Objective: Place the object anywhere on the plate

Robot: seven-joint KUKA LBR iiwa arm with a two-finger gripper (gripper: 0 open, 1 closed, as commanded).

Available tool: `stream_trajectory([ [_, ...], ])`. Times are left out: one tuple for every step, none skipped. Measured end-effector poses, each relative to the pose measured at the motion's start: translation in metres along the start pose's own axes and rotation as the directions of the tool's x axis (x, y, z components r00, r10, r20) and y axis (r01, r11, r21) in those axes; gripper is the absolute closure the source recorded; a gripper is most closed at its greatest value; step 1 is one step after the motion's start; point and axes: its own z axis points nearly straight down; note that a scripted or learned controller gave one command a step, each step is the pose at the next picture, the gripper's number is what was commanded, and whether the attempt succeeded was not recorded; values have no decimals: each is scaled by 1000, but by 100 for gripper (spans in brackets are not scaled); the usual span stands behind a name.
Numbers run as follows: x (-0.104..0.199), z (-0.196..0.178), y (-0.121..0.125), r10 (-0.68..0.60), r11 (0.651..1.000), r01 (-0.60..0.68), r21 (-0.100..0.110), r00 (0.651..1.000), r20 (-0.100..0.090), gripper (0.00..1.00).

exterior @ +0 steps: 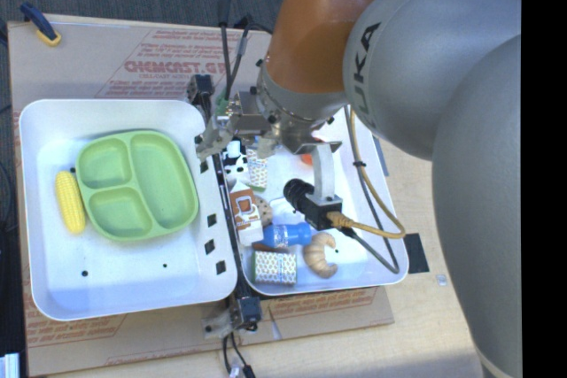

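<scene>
— Hand (pixel 252 137) sits low over the far left corner of the right-hand shallow white bin (pixel 390 266), just under the grey arm's orange band (pixel 319 13). Whether it is spread or pressed together cannot be told; the wrist hides that, and nothing shows pinched in it.

— So which step is it on?

— Picking, by the look of it. The hand hangs over the clutter in the right bin: a small black-and-white patterned item (pixel 234 160) just beneath it, a small orange-and-white box (pixel 245 208) nearer, then a blue bottle-like piece (pixel 289 235), a tan croissant-shaped toy (pixel 321 255) and a patterned cube (pixel 275 267) at the near side. Which one is the object to move is not plain.

— And the target?

— The green three-compartment plastic plate (pixel 137 183) lies in the left-hand white bin (pixel 53 288), all its sections bare. A yellow toy corn cob (pixel 70 201) lies just beside its left rim, off the plate.

— What does the next move call for?

— Likely a firm grip on one item, a lift clear of the bin walls and the divider (pixel 221 217) between the bins, then a carry leftward to release above the plate. The crowding could spoil the grasp.
</scene>
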Motion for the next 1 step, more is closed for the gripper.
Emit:
stream_trajectory([
  [0,-10,0,-7,1000,7,1,1000,1,100],
])
